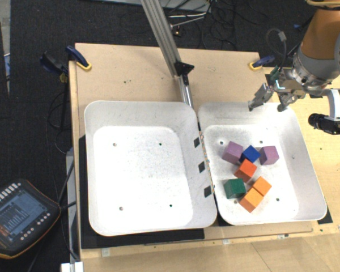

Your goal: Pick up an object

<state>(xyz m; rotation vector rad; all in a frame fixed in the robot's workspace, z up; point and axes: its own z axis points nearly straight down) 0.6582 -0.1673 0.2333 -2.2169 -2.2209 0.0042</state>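
Jaws are spread apart with nothing between them; the gripper (270, 101) hangs over the far rim of the right bin (306, 152), well clear of the load.

Your targets are all in that right bin, clustered mid-floor: purple block (233, 151), blue block (251, 153), second purple (269, 154), an orange-red one (247, 168), green block (234, 188), and two orange blocks (262, 185) (251, 199) at the near end. Most touch a neighbour. The left bin (96, 152) holds no blocks.

Handling, as a judgement: they look like small rigid cubes, light, probably wood or plastic. No crush risk, no sag. Flat faces give good finger contact, but smooth paint may slip if you grip on an edge or corner.

Where to grab:
- The second purple sits at the cluster's right edge with open floor on its far and right sides. Easiest pick.
- Near orange and green also have free outer faces.
- Blue and orange-red are boxed in; fingers would likely hit neighbours. Skip those.

Align fingers square to two opposite flat faces, since the blocks sit rotated at different angles. Come straight down, as a glancing touch will probably shove a light cube aside.
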